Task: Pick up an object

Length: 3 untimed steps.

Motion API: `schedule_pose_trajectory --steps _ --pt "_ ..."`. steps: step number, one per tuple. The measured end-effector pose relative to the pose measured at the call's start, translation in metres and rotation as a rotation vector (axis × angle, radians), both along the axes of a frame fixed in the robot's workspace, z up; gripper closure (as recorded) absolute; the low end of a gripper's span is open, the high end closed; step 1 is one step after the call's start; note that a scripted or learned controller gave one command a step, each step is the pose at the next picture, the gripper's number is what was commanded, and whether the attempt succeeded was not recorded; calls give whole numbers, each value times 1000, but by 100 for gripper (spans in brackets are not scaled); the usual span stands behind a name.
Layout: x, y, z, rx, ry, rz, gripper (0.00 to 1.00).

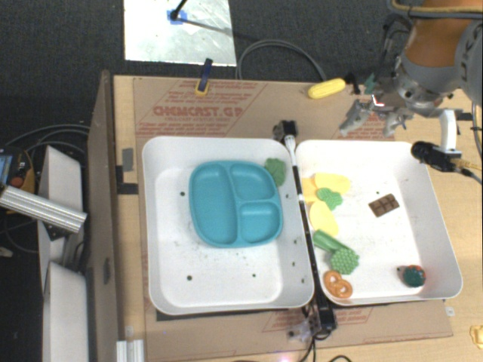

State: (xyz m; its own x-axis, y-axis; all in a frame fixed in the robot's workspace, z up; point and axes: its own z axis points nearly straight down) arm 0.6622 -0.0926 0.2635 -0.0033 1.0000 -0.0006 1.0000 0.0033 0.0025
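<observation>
Right now the arm point(441, 29) is up high at the back of the right bin point(434, 202), and its fingers point(370, 119) hang over the far rim, just above the brown desk point(226, 108). They look spread apart with nothing between them, so nothing has been picked up yet. All the toys lie low in the bins. The right bin has a pile of yellow pieces point(324, 198) by its left wall, a green bumpy toy point(344, 260), an orange ring point(337, 285), a small brown square point(384, 204) out in the open, and a little green and red ball point(412, 276) in the near corner. The left bin point(170, 277) holds a blue plate point(234, 204) with a green leafy toy point(275, 170) touching its edge. A yellow toy point(326, 89) lies on the desk behind the bins (outside, so maybe not meant to be picked). I think this is the start step, choosing what to grab. Next the arm would need to move over one toy, go down, and squeeze. The brown square sits alone, so it may be easiest.
</observation>
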Motion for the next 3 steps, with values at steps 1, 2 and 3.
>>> schedule_pose_trajectory --steps 1,2,3 --pt "-39 -35 -137 1 13 -6 0" --pt "-30 -17 -178 1 0 1 0" --pt "-28 -19 -164 -1 -7 1 100"
